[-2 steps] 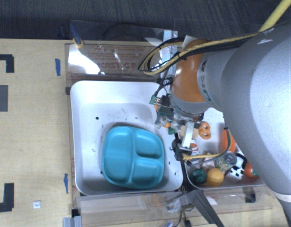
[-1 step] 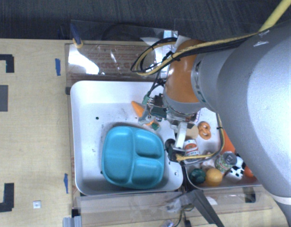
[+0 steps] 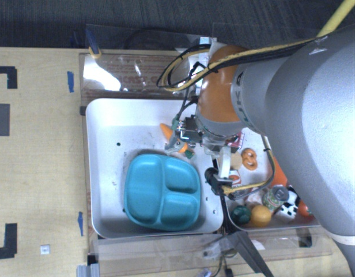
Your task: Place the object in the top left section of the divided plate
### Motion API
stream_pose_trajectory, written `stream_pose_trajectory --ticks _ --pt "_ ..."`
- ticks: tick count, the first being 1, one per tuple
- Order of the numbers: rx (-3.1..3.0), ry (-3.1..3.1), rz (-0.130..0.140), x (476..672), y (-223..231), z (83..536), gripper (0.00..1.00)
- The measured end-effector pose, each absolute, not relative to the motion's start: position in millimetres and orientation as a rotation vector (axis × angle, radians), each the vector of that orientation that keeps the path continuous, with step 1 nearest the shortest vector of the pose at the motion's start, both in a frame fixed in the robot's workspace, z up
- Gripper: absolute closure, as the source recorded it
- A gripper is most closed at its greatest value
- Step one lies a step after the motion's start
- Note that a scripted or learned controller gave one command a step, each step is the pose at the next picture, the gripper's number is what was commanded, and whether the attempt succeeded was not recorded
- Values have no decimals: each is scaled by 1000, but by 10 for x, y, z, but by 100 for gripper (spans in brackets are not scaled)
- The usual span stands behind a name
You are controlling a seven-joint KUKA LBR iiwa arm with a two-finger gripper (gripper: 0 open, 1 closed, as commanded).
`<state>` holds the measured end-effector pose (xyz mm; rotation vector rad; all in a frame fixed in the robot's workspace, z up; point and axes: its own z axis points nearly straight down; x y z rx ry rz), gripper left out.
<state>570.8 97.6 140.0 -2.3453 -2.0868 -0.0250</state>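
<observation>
A teal divided plate [image 3: 163, 192] lies in the left white bin [image 3: 105, 154], toward its front. Just behind the plate's far right rim, my gripper [image 3: 182, 138] points down into the bin under the orange wrist band [image 3: 221, 100]. An orange carrot-shaped piece [image 3: 166, 131] pokes out to the gripper's left, and a second orange bit with a green tip [image 3: 185, 150] shows just below it. The wrist hides how the piece sits against the gripper. All plate sections look bare.
The right bin [image 3: 269, 227] holds several small items: an orange pretzel-like toy [image 3: 249, 159], a dark green ball [image 3: 241, 213], a yellow-orange ball [image 3: 260, 215], a can [image 3: 275, 196] and a black-and-white toy [image 3: 289, 209]. The big grey arm [image 3: 304, 114] covers most of that bin.
</observation>
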Motion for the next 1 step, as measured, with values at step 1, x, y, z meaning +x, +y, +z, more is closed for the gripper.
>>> stream_pose_trajectory --ticks 1 --pt "-2354 -2077 -27 5712 976 1399 0"
